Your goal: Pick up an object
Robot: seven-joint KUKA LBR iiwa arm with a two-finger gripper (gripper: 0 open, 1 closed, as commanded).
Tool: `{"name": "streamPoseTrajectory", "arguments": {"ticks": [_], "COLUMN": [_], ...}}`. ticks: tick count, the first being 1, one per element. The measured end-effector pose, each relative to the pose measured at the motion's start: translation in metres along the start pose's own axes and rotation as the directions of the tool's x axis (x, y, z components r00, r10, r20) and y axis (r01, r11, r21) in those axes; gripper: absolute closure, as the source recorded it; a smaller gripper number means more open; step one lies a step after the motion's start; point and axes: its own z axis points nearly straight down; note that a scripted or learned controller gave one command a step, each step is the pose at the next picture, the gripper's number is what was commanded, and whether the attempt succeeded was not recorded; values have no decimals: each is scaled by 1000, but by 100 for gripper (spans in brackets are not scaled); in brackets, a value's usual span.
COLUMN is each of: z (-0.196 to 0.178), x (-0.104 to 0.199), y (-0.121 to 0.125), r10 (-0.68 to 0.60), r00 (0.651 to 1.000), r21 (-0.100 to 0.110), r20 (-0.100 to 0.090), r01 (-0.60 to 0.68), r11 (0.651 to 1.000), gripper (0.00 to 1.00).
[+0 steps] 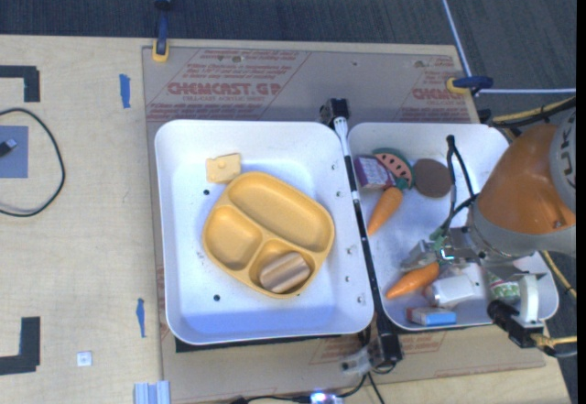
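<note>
The arm hangs low over the right bin, its tool just above the carrot near the bin's front edge, so this looks like the reach-and-grasp step; I cannot tell the tool's state, and next it must clamp and lift.

Orange carrot lying tilted in right bin

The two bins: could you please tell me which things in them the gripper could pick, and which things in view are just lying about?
Job in hand, right bin:
gripper
two carrots
watermelon slice
brown disc

Lying about:
yellow divided plate in left bin
cheese piece
blue clamps
</note>
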Motion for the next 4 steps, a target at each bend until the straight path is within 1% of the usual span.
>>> {"name": "streamPoseTrajectory", "arguments": {"ticks": [1,2,3,4], "z": [-11,-11,-21,-21], "x": [0,0,0,0], "y": [2,2,4,4], "r10": [1,0,1,1], "r00": [1000,1000,1000,1000], "r21": [-6,-6,-10,-10], "r20": [2,2,3,3], "r01": [-1,0,-1,-1], "r11": [1000,1000,1000,1000], "gripper": [100,0,100,0]}}
